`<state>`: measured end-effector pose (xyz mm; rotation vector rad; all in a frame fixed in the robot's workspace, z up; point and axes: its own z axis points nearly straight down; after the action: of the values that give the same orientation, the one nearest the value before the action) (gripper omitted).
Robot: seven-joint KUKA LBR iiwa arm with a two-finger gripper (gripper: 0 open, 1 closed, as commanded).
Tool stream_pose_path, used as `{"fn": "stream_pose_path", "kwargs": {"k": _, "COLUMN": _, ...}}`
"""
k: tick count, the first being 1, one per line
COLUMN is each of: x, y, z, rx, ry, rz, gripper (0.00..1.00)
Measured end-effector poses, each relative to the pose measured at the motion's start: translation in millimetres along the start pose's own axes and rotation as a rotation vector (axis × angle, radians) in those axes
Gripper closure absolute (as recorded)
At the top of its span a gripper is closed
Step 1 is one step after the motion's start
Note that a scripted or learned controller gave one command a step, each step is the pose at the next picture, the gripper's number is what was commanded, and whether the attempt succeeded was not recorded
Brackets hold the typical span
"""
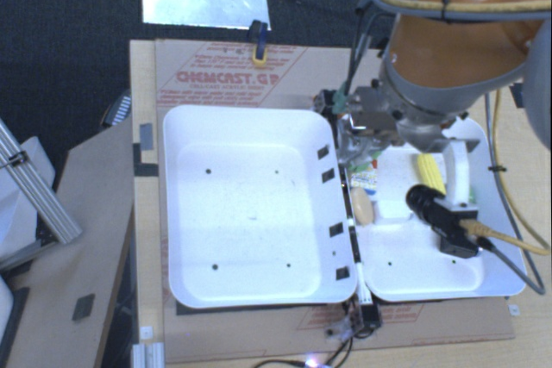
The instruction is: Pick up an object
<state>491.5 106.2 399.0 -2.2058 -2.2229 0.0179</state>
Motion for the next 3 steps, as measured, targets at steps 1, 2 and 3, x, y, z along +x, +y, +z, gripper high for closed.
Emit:
{"fn": "stream_pose_path", "kwargs": {"k": 1, "x": 14.5, "y": -7.2, "z": -144.5, "rx": -0.033, "ry": 0.007, "rz": 0.001, "gripper": 1.00}}
{"fn": "stream_pose_path", "kwargs": {"k": 2, "x": 31.2, "y": 0.6, "z": 33.6, "rx": -0.001, "ry": -0.003, "rz": 0.006, "gripper": 1.00}}
{"fn": "stream_pose_path", "kwargs": {"k": 3, "x": 82.9, "y": 11.8, "z": -21.0, "rx": -0.022, "ry": 0.005, "rz": -0.001, "gripper": 1.00}}
